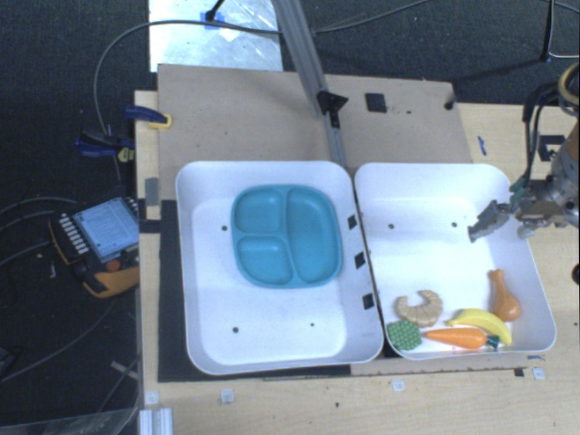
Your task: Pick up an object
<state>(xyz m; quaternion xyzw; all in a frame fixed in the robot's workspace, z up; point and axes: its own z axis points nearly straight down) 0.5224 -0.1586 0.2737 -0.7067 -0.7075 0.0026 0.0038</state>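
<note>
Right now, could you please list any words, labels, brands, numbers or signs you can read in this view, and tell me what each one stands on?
None can be read.
Handheld device left of the bins: its screen is lit, its content too small and blurred to read.
Black tags along the seam between the bins: no legible marks.
Blue divided plate and toy foods: no text visible.
</note>
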